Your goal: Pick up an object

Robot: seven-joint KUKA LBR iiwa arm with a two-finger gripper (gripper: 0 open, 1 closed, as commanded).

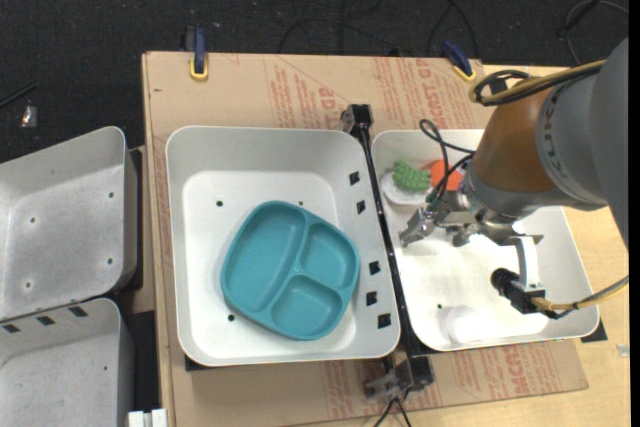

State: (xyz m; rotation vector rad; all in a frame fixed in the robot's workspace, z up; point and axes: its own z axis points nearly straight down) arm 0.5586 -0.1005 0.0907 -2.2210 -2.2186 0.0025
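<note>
My jaws (pixel 418 230) hang low over the right bin (pixel 500 339), near its left wall, pointing down and toward the black strip (pixel 378 205) that runs between the two bins. They show as a small tangle of grey metal against the white floor, and I cannot tell how far apart they stand. Nothing shows between them, and whether the tips touch the bin floor is also unclear.

My wrist bends down steeply from the right. The orange band (pixel 510 150) sits just above the jaws and the thick grey link (pixel 590 135) runs off the picture's right edge. A white bracket (pixel 527 262) with a black piece at its end hangs from my wrist, and a yellow cable (pixel 580 300) loops from it across the bin's right side.

Just beyond my jaws, in the far left corner of the same bin, lies a green knobbly object (pixel 407 177) resting on something pale and round (pixel 398 196). An orange-red object (pixel 441 176) sits right beside it, partly covered by my wrist, so its shape is hard to make out. At the near side of the bin a faint white round thing (pixel 460 323) almost blends into the floor.

In the left bin (pixel 200 215) a teal divided plate (pixel 290 270) lies flat, well apart from me.

Both bins stand on a cardboard-covered surface (pixel 280 85), held at its far edge by two clamps (pixel 198 55). Beyond it, cables trail over a dark floor (pixel 90 5).
</note>
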